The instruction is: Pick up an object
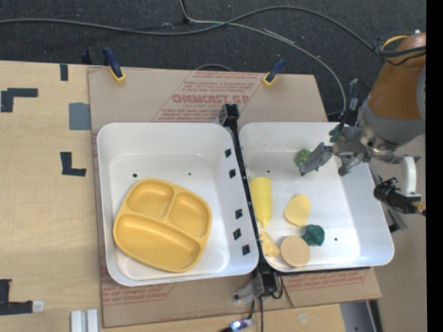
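The gripper (pixel 313 159) hangs over the right bin (pixel 360 244) at about one o'clock of that bin's floor, the arm (pixel 394 95) coming in from three o'clock; a small green leafy piece (pixel 302 158) sits right at the fingertip end, touching or nearly touching it, but whether it lies between the fingers or just beside them I cannot tell, and how wide the tool stands I cannot tell either; so no hold can be claimed.

The other candidates lie toward six o'clock of the same bin: a yellow corn-like cylinder (pixel 261 199) along the dividing wall at nine o'clock, a pale yellow slice (pixel 297 210) near the middle, a dark green lump (pixel 313 235) below it, a tan round disc (pixel 295 251) touching that lump at its seven o'clock, and a small yellow bit (pixel 267 243) by the wall; the left bin (pixel 111 144) carries a yellow divided plate (pixel 163 224).

In my judgement the step in hand is the grasp on the green piece; the risks follow from its size and shape; it is small and irregular, so a closing that is slightly off centre could nudge it aside or pinch only a leaf edge, which would slip on the lift; it also sits near the bin's far wall at twelve o'clock, so a push could drive it against the wall.
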Tool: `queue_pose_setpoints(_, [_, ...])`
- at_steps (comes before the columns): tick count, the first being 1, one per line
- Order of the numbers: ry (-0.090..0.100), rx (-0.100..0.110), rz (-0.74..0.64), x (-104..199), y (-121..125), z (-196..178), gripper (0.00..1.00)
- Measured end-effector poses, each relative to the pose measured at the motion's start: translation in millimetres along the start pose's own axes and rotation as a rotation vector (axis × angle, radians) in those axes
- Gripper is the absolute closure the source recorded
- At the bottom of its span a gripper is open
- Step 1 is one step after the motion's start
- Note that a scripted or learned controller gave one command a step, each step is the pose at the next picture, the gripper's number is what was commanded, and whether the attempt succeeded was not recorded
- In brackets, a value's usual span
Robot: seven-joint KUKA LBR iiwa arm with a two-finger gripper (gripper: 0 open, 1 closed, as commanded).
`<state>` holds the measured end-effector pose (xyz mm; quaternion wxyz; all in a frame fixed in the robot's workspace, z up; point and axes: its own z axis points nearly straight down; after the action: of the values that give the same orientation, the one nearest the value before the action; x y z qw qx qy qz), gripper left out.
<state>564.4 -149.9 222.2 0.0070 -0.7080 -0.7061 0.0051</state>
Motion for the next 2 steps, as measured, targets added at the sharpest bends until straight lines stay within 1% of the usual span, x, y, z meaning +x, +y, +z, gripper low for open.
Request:
queue_pose_setpoints(1, [-0.002,-0.011,-0.004,0.5,2.2,-6.3,0.00])
queue_pose_setpoints(2, [-0.001,-0.005,-0.003,0.0,-0.9,61.4,0.00])
